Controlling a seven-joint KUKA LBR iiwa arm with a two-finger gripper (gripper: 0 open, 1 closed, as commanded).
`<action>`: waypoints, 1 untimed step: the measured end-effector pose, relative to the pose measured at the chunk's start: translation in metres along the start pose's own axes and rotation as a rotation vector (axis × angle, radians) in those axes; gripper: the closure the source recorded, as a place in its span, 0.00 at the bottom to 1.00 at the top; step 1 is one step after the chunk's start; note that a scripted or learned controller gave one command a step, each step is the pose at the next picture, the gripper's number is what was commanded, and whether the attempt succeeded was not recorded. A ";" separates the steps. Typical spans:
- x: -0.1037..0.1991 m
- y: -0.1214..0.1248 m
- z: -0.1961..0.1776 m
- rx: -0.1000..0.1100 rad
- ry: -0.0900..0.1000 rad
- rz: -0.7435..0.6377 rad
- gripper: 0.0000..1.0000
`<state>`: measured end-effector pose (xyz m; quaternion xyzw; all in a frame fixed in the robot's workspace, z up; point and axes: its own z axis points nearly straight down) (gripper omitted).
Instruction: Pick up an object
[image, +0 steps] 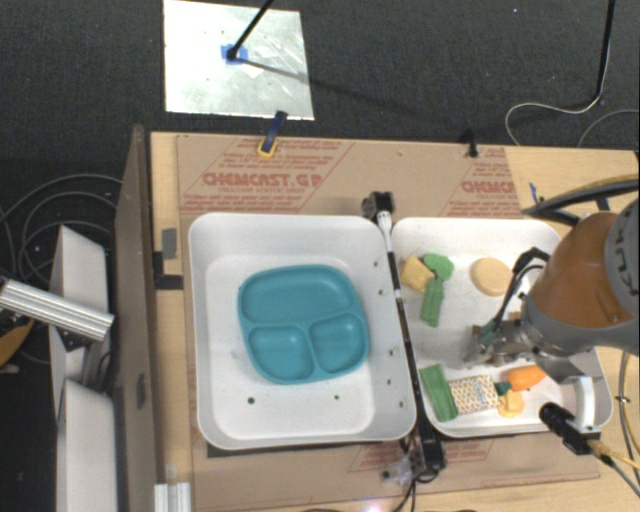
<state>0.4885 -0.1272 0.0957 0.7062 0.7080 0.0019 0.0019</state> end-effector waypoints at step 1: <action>0.059 0.075 -0.104 -0.010 -0.001 -0.010 1.00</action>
